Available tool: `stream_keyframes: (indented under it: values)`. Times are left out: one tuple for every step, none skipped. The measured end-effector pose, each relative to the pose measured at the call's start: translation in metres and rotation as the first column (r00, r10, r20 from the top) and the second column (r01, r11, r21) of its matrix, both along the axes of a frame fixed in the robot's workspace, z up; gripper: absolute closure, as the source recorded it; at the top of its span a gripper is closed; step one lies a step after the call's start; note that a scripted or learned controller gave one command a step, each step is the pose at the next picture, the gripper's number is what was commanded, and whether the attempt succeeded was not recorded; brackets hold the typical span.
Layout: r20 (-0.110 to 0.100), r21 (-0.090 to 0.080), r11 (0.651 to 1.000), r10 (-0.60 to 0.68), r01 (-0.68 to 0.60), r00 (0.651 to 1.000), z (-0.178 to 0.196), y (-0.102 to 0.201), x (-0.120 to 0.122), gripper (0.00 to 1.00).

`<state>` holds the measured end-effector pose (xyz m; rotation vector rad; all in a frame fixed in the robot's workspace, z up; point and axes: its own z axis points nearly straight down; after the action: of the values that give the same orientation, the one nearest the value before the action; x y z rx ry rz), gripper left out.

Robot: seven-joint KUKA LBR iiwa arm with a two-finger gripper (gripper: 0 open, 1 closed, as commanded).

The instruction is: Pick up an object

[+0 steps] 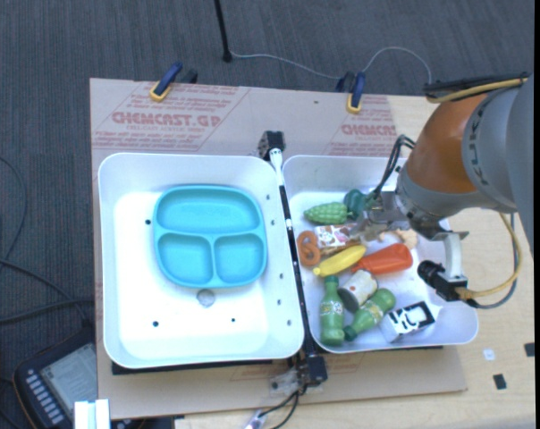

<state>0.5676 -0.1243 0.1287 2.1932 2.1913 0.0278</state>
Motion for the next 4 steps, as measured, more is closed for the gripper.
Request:
stream_keyframes:
  values:
    - [-0.002, 0.001, 1.0, 0.0, 0.0, 1.0, -0.001, 0.0, 0.0, 0.0]
    - [-0.029, 0.012, 1.0, 0.001, 0.0, 1.0, -0.024, 0.015, -0.03, 0.0]
    - [-0.031, 0.012, 1.0, 0.0, 0.0, 1.0, -0.015, 0.015, -0.03, 1.0]
    - [-0.04, 0.015, 1.0, 0.002, -0.002, 0.999, 0.124, 0.059, -0.007, 1.0]
